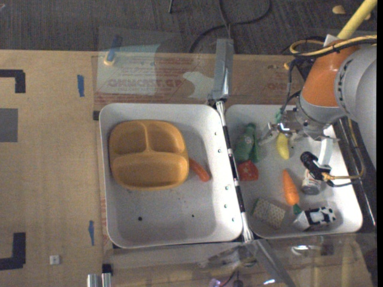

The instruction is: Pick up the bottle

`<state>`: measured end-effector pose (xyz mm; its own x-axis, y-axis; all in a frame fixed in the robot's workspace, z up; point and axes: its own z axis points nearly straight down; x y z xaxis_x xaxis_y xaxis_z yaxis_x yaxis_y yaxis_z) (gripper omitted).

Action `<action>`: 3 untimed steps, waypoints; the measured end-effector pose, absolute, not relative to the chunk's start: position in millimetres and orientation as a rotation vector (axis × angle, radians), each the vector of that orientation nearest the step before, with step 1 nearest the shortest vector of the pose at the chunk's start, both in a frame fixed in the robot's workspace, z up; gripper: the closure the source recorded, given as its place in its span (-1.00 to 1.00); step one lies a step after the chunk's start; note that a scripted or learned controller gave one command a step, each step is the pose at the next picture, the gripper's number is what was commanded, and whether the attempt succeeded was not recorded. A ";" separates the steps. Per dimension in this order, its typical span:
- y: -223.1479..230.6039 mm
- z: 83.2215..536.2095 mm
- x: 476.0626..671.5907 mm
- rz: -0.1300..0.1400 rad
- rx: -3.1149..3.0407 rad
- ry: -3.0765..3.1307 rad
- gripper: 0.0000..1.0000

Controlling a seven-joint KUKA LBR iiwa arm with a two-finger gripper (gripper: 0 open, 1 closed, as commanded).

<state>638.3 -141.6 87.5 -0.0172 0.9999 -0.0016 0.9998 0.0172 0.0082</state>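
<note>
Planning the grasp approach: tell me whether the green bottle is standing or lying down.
Lying down. The green plastic bottle shows its full length flat on the floor of the right white bin, beside the bin's left wall.

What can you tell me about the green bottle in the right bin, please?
The green bottle lies on its side near the left wall of the right bin, its long axis running roughly up and down the view. It looks like glossy plastic, with a red part at its lower end, though I cannot tell whether that is its label or a separate item. The gripper hovers to its right, apart from it. A yellow object lies farther right.
</note>
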 end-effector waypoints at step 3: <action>-123.9 229.7 604.8 -0.001 2.137 2.302 1.00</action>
